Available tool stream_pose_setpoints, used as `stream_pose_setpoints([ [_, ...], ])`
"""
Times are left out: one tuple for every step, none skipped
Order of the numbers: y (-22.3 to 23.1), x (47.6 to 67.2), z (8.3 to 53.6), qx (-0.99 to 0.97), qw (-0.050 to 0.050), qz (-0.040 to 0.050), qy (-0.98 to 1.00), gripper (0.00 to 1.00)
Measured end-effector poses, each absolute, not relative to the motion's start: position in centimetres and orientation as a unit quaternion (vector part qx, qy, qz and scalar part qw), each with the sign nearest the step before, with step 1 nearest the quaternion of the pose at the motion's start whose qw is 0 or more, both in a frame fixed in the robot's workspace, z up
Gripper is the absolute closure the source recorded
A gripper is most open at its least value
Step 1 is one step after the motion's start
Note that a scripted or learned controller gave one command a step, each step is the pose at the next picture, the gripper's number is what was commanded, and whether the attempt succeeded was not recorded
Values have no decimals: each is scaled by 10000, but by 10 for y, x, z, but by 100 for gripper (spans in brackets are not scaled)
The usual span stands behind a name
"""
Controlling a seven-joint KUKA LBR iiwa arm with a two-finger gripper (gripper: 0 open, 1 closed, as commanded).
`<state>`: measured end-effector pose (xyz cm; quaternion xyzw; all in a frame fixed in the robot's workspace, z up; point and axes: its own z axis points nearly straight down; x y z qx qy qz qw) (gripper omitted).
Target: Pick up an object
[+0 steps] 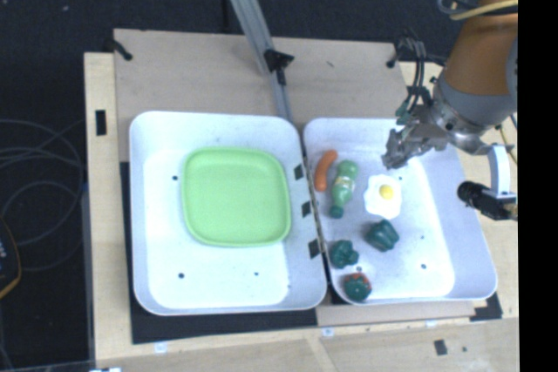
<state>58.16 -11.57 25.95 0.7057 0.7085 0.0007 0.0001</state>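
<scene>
1. Dark floor surrounds a pale wooden bench [200, 70]; loose cables lie on the floor at 9 o'clock. A grey metal pole [247, 4] slants from 12 o'clock down to the seam between the bins.
2. Left bin [157, 144]: a white shallow tray taking up the bench's middle and 9 o'clock side. A light green square plate [235, 196] lies flat at its centre, with bare white floor all round it up to the rim.
3. Right bin [436, 257]: it touches the left bin along the middle seam. Its far strip at 12 o'clock and its 3 to 5 o'clock side are bare; the toys crowd the seam side and the middle.
4. Arm [484, 57]: orange and grey, it comes in at 2 o'clock over the right bin's far right corner.
5. Gripper [394, 154]: dark, pointing down over the bin floor, just beyond the fried egg at its 12 o'clock. Cannot tell how it is set; nothing is seen in it.
6. Fried egg toy [383, 197]: flat in the bin's middle.
7. Green bottle-like toy [341, 186] and an orange carrot [324, 171] lie side by side at the egg's 9 o'clock, the carrot nearest the seam.
8. Dark green pepper [381, 234] at the egg's 6 o'clock; a dark green leafy piece [343, 254] at 7 o'clock by the seam.
9. Small red-and-green piece [357, 284] against the near rim at 6 o'clock.
</scene>
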Motion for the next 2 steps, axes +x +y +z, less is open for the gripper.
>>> stream_pose_setpoints([
  [-59, 580, 251, 7059, 1, 4, 7083, 100],
  [0, 584, 255, 7054, -2, 6, 7088, 100],
])
